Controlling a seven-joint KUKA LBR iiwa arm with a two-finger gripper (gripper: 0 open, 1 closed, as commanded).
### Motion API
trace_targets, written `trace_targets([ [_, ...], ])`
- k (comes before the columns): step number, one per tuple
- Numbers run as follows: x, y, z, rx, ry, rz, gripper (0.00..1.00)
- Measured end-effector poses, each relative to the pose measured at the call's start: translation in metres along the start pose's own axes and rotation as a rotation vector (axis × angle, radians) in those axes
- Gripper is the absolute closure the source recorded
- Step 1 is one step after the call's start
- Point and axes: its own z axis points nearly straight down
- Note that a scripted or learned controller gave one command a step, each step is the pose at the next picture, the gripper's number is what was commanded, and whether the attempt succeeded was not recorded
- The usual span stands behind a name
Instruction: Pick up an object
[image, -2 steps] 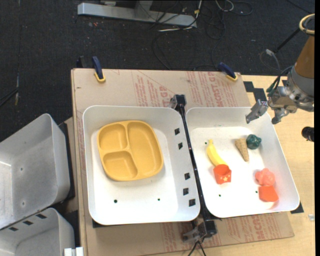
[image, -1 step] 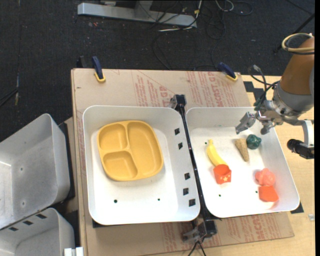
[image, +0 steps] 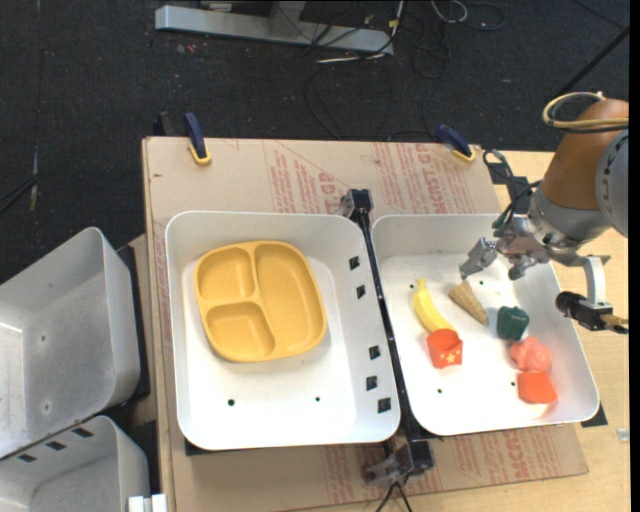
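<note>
In the camera view, two shallow white bins are seen side by side on a cardboard-covered bench (image: 260, 160). In the left bin (image: 190, 400) a yellow divided plate (image: 261, 300) is laid flat, towards the bin's upper left, with three compartments.

In the right bin (image: 470, 405) several small items are scattered. A yellow banana (image: 429, 306) is placed near the bin's middle, lying lengthwise, and a red-orange pepper-like piece (image: 446, 348) is found just below it, touching or nearly touching its lower end. A tan cone-shaped piece (image: 468, 300) is set just to the right of the banana. A dark green item (image: 512, 322) is placed further right, with a pink item (image: 530, 353) just below it and an orange-red block (image: 537, 387) below that, near the bin's lower right corner.

The arm is seen reaching in from the right, its orange band (image: 580, 165) above the wrist. The gripper (image: 497, 257) is held over the upper part of the right bin, just above the tan cone. Its two fingers are spread apart, and nothing is seen between them.
</note>
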Motion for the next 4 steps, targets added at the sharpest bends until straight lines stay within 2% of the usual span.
trace_targets([
  [1,0.001,0.000,-0.012,-0.002,0.000,-0.001,1.00],
  [3,-0.003,0.016,-0.136,-0.008,-0.001,-0.004,1.00],
  [4,-0.003,0.017,-0.173,-0.005,-0.001,-0.004,1.00],
])
